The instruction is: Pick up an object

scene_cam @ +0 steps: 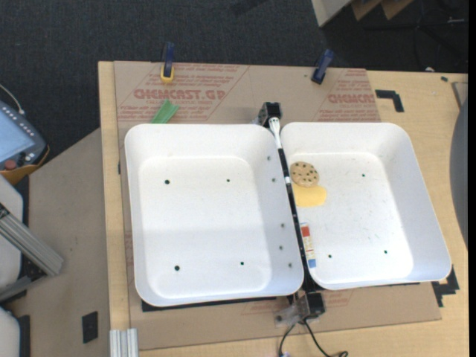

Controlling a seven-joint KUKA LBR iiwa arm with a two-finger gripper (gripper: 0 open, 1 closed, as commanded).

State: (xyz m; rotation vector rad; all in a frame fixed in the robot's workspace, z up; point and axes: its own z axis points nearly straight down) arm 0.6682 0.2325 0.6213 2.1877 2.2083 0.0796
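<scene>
2 items are lying in the right bin [416,199], near its left wall: a cookie [304,173] touching a yellow piece [310,195] just below it. Gripper state: cannot tell.

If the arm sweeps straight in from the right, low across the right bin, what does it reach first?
Probably the right bin at its right rim; past that, bare floor until the yellow piece beside the cookie, depending on height.
</scene>
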